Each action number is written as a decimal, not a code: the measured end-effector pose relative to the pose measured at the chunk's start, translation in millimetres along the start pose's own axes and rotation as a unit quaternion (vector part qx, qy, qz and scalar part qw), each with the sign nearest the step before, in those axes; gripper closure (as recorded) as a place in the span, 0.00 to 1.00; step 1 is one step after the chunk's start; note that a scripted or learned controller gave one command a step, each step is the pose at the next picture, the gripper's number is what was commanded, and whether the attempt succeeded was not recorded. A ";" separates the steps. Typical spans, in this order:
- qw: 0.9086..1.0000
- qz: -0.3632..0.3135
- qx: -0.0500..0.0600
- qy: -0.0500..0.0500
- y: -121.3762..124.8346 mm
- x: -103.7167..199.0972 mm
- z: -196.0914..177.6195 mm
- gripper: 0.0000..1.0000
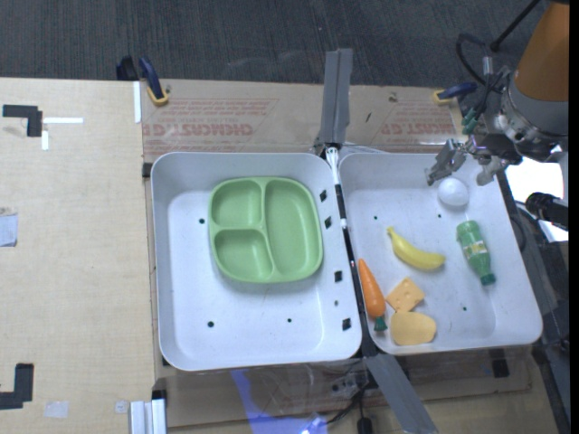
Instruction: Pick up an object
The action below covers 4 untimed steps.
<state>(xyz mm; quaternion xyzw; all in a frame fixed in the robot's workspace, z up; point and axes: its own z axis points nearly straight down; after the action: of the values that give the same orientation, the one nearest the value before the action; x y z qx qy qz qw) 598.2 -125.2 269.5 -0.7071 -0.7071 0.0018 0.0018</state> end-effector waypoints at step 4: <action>0.991 -0.131 0.001 0.001 -52.9 10.0 173.5 1.00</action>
<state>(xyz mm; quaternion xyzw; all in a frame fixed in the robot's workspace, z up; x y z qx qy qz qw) 544.5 -115.2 96.3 -0.6084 -0.7936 0.0016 0.0031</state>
